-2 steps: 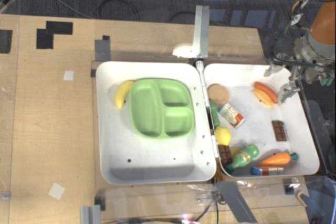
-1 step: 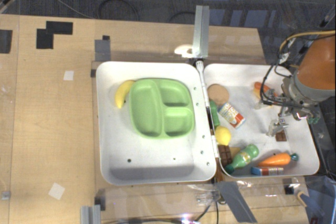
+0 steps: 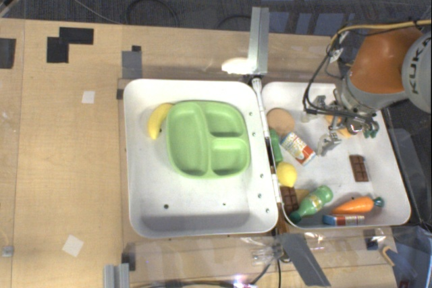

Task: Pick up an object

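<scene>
My gripper (image 3: 339, 126) hangs over the upper middle of the right bin (image 3: 391, 165), below the arm's orange band. A bit of something orange (image 3: 344, 132) peeks out right under it, mostly hidden. Just to the left lie a small red-and-white can (image 3: 298, 148) and a brown egg-shaped thing (image 3: 281, 121). Lower in the bin I see a yellow lemon (image 3: 287, 174), a green bottle (image 3: 313, 202), an orange carrot (image 3: 354, 205), a blue pen (image 3: 343, 219) and a brown chocolate bar (image 3: 359, 168). Nothing visibly sits in the gripper.
The left bin (image 3: 145, 206) carries a green divided plate (image 3: 206, 138) and a banana (image 3: 158, 119) at its left side. A green item (image 3: 275, 147) and a dark brown block (image 3: 289, 197) lie by the divider between the bins. Cables trail from the arm at upper right.
</scene>
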